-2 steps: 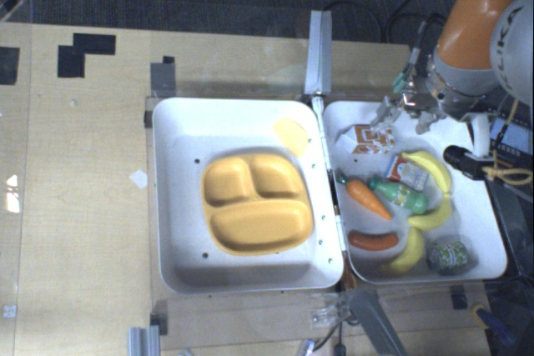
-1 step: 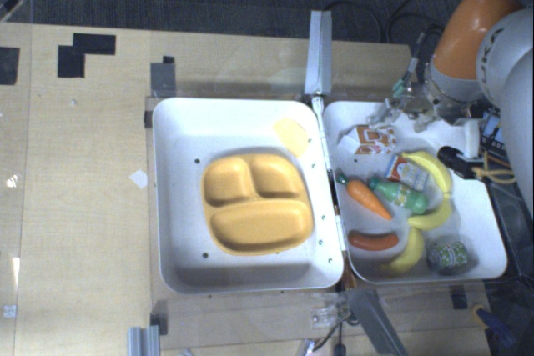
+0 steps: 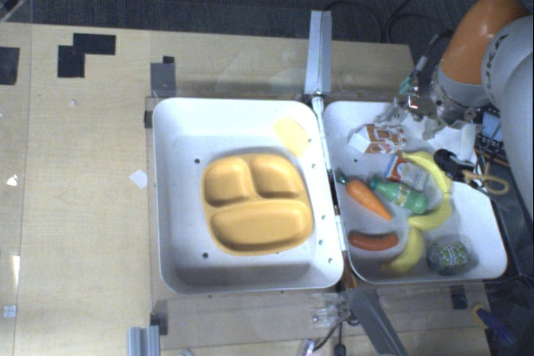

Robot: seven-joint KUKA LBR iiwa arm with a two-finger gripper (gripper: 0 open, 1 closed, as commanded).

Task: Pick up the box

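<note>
Box (image 3: 380, 137) lies flat in right bin (image 3: 492, 250), far corner, near carrot (image 3: 368, 198) and bananas (image 3: 435, 188). Gripper (image 3: 415, 106) hangs just beside it; can't tell its state. Box not picked up yet.

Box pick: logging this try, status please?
Gripper over right bin's far edge, nothing seen held. Box lying in far corner, just below it. Carrot, bottle, bananas lie nearer the camera.

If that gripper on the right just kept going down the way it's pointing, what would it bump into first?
Most likely the box, the white and orange carton lying at the far end of the right bin. The gripper hangs just above and beside it, aimed down-left. Depth is hard to judge from this slanted view, so it might land on the bin floor next to it.
</note>
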